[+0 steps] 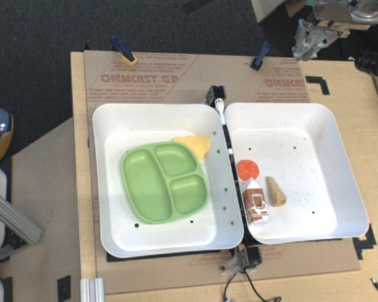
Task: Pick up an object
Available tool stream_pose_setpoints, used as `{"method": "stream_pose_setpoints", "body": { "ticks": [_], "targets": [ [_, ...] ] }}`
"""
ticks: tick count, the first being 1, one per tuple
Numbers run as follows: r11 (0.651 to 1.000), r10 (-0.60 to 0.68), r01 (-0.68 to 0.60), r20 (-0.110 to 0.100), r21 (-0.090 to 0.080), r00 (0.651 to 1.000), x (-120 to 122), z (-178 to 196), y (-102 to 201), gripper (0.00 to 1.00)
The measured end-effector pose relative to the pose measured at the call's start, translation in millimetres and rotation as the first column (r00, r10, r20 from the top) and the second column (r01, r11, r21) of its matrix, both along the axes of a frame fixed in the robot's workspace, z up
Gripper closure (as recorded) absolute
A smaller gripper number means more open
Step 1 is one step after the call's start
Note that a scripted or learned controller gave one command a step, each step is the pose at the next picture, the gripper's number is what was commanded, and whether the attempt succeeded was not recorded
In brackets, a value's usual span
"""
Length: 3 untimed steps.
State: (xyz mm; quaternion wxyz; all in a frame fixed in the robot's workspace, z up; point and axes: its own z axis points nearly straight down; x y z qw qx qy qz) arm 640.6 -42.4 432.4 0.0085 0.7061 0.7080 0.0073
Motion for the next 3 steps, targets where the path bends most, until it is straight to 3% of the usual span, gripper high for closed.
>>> {"method": "stream_pose_setpoints", "body": {
  "ticks": [1, 2, 3],
  "targets": [
    [1.000, -0.001, 0.001, -0.007, 0.001, 1.000, -56.6, 111.6, 3.2, 1.00],
    [1.000, -0.009, 0.010, -0.023, 0.001, 1.000, -97.2, 103.7, -62.7, 1.00],
    [1.000, -0.011, 0.011, -0.023, 0.000, 1.000, -128.7, 103.6, -127.6, 1.00]
  ]
}}
